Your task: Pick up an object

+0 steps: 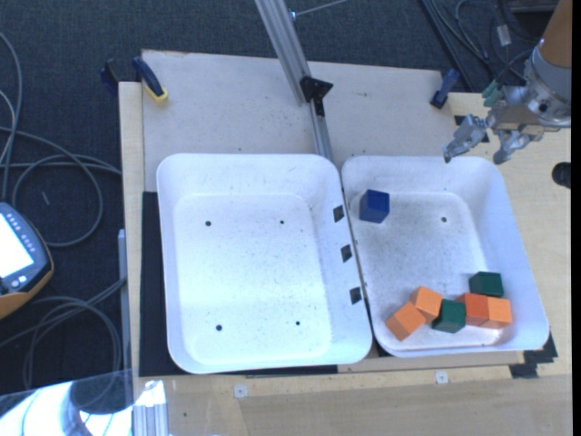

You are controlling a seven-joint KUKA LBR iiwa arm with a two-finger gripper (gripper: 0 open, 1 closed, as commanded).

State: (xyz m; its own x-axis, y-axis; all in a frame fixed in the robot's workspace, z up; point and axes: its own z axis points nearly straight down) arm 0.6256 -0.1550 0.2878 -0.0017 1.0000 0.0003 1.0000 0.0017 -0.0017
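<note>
Partly cropped arm [556, 57], end effector [476, 145] apart

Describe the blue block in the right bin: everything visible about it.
The blue block is a small solid-coloured cube, matte, looking like wood or foam. It sits flat on the floor of the right bin, near its upper left corner, slightly turned. Nothing touches it: the orange and green blocks cluster at the near edge, and the gripper hangs apart, above the far rim.

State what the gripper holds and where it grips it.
Nothing. The gripper hangs open above the right bin's far rim, with no block between its fingers.
</note>
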